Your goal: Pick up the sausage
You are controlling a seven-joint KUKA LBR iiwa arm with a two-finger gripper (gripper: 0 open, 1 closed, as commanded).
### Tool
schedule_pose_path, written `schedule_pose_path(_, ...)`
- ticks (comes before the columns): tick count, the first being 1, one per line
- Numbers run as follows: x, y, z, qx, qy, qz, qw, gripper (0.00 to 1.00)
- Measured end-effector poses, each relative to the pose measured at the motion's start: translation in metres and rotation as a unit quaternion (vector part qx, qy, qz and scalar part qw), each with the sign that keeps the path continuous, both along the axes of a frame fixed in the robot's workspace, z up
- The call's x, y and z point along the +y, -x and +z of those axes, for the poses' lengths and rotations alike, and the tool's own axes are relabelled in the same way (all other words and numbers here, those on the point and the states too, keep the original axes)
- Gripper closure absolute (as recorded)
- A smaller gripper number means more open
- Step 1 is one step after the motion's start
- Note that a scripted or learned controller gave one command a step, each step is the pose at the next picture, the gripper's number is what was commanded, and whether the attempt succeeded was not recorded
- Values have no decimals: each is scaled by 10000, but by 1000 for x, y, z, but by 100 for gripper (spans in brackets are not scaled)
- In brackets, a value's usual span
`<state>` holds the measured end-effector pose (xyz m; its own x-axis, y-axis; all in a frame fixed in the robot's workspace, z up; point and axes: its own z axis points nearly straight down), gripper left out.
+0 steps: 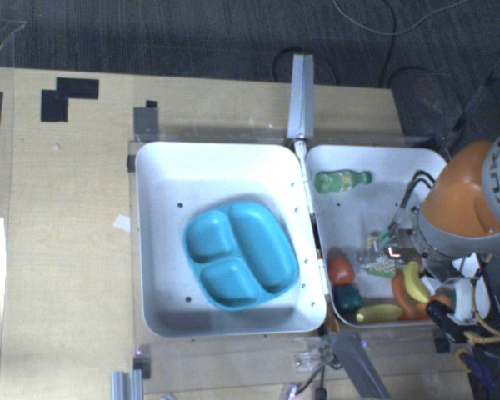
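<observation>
The wooden tabletop (pixel 58 223) carries two white bins. The left bin (pixel 162 190) holds a blue divided plate (pixel 240 252). The grey arm with its orange band (pixel 465 198) hangs over the right bin (pixel 358 215). Its claw (pixel 385 252) is low inside that bin; I cannot tell if it is apart or together. A green bottle (pixel 342 180) lies near the far wall. The sausage (pixel 400 294), orange-red, lies at the near right corner, touching a banana (pixel 414 283), close to a yellow piece (pixel 378 312), a red tomato (pixel 341 270) and a dark green item (pixel 347 296).

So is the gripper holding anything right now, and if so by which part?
Cannot be told. The gripper sits low in the right white bin, among the toy foods by the yellow banana, but its tip is too blurred to show anything gripped.
</observation>
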<state>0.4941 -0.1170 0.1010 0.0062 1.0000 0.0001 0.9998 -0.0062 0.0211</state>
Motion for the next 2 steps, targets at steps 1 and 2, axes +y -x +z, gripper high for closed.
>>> schedule_pose_path(1, 0, 0, 0, 0, 0, 2, 10000, 0)
schedule_pose_path(2, 46, -15, 85, 74, 8, 642, 9979, 0)
